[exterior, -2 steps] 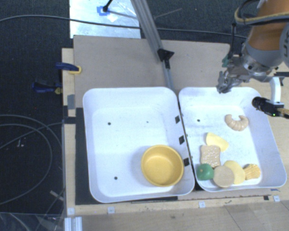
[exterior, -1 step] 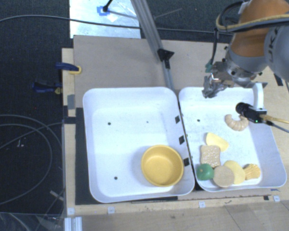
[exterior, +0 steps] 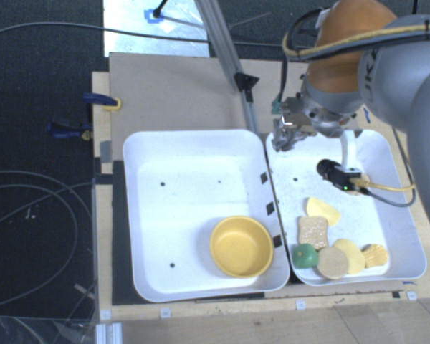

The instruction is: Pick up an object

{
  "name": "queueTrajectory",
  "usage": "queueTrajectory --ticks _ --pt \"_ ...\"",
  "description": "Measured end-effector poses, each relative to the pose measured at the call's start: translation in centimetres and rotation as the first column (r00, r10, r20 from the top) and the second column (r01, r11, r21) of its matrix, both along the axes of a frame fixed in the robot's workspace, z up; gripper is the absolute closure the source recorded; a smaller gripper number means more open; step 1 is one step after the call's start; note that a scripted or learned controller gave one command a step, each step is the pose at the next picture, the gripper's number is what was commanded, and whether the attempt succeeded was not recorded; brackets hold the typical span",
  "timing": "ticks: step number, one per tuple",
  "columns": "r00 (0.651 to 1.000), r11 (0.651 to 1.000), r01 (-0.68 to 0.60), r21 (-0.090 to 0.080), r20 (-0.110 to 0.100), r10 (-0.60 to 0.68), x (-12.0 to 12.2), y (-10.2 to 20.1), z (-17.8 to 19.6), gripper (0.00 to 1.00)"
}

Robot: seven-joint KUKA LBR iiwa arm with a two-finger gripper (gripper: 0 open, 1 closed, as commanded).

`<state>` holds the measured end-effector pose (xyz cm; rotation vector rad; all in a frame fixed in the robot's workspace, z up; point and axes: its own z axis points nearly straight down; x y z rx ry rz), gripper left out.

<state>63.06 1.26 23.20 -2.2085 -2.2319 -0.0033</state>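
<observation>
Yellow plastic catches the eye first: a bowl (exterior: 241, 246) sits alone in the left bin (exterior: 165, 156), near its lower right corner. Past the divider, the right bin (exterior: 394, 192) holds the small stuff, all bunched along its near edge: a green piece (exterior: 305, 256), a speckled cracker (exterior: 313, 231) above it, a pale yellow chip (exterior: 322, 211) higher still, then a tan disc (exterior: 332, 263), a yellow disc (exterior: 350, 254) partly under it, and a ridged yellow piece (exterior: 375, 254) at the far right of the cluster.

From where I stand the end effector (exterior: 283, 140) hangs at the far left corner of the right bin, close to the divider, with nothing between its fingers; whether they are apart or together I cannot tell. A black fitting (exterior: 335, 172) with a yellow cable sits just beside it on the wrist.

What matters for the pick, I reckon: the cluster lies toward the near edge from the end effector and a little to the right, well apart from it. The chip and cracker are the closest candidates. The cracker's long side runs roughly along that same near-far line. The bowl lies across the divider, down and to the left.
</observation>
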Motion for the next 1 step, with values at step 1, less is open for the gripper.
queueTrajectory --ticks 1 --pt "1.000 1.000 0.000 0.000 0.000 0.000 -0.18 5.95 -0.93 1.00"
